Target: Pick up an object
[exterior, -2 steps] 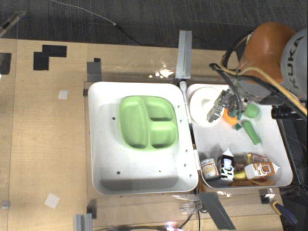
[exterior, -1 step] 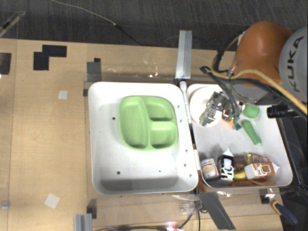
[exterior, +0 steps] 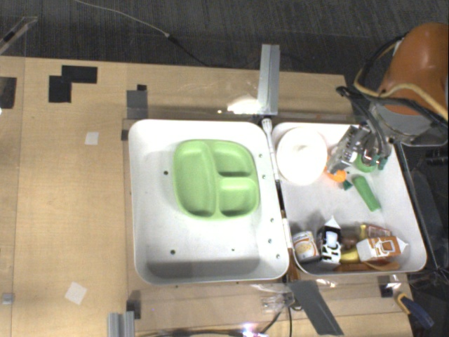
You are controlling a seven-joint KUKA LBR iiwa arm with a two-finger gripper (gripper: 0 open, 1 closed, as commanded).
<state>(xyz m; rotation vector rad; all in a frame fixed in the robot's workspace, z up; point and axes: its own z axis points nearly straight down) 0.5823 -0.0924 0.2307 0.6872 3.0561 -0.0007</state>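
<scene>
Camera view shows the gripper (exterior: pixel 345 161) low in the far part of the right bin (exterior: pixel 410 209), just right of the white bowl (exterior: pixel 302 156); whether it is spread or pressed together cannot be told. A small orange piece (exterior: pixel 338 177) lies directly beneath it, touching or nearly so. A green marker-like stick (exterior: pixel 366 192) lies slanted just right of that. Further from the bowl, along the bin's near wall, sit a small can (exterior: pixel 304 245), a black-and-white toy (exterior: pixel 330 242) and a brown carton (exterior: pixel 381 247). Left of the bowl, the other bin (exterior: pixel 151 209) carries a green divided plate (exterior: pixel 214 177).
</scene>
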